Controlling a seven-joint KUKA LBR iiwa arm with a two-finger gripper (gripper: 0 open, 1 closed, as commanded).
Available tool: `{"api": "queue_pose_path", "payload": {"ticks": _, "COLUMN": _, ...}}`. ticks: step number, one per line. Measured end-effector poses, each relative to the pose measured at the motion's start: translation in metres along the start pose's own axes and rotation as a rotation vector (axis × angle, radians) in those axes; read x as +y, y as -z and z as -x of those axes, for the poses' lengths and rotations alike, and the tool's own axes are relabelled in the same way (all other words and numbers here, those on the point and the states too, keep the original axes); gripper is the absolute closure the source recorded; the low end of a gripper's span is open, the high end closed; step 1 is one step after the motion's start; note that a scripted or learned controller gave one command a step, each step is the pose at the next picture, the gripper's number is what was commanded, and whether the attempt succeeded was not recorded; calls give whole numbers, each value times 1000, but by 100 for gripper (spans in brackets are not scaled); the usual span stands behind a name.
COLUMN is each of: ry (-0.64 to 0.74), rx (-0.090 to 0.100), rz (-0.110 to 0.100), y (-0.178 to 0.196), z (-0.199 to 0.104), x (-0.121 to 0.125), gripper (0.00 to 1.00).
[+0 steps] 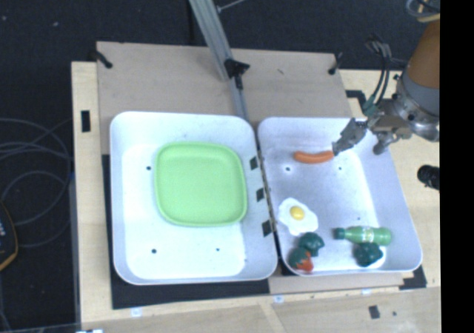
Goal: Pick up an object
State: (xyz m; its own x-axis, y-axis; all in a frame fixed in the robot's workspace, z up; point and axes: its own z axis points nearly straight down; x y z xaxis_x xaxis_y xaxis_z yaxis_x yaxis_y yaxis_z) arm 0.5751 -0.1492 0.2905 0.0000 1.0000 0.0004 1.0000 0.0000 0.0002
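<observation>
Camera view: left bin point(129, 139) on the bench point(296, 76) holding a green plate point(200, 183). Right bin point(385, 191) holding a sausage point(312, 155) near the far wall, a fried egg point(298, 214), a green bottle point(364, 234), two dark green items by the near rim, hard to identify. Claw point(363, 139) spread wide over the right bin's far right, gripping nothing, one fingertip just beside the sausage.
</observation>
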Motion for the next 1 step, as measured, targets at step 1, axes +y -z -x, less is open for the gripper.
{"api": "queue_pose_path", "payload": {"ticks": 1, "ry": -1, "rx": 0, "rz": -5, "y": -60, "z": 8, "x": 0, "gripper": 0}}
